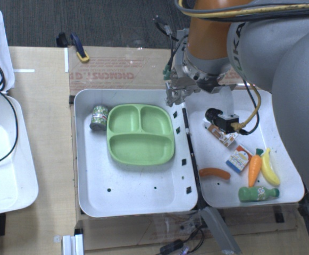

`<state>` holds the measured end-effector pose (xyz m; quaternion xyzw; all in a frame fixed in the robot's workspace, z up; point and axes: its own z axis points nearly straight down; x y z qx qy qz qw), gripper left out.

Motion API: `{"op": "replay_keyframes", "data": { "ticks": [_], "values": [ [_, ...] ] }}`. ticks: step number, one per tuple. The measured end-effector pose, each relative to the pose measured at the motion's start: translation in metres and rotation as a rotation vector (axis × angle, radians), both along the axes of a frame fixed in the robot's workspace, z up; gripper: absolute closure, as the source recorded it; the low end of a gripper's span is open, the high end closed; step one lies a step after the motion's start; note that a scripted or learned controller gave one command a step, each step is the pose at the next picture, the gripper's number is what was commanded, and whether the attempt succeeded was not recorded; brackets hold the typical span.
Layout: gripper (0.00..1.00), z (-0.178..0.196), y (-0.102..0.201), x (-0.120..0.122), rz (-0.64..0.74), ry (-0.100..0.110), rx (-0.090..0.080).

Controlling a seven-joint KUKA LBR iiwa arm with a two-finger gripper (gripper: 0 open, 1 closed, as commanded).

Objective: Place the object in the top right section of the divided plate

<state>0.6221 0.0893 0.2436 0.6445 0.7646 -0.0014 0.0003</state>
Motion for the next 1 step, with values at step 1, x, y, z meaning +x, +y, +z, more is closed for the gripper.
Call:
{"op": "replay_keyframes", "data": {
  "ticks": [1],
  "values": [
    [1.00, -0.0184, 0.0364, -0.0376, 0.389, 0.001, 0.001]
  ]
}}
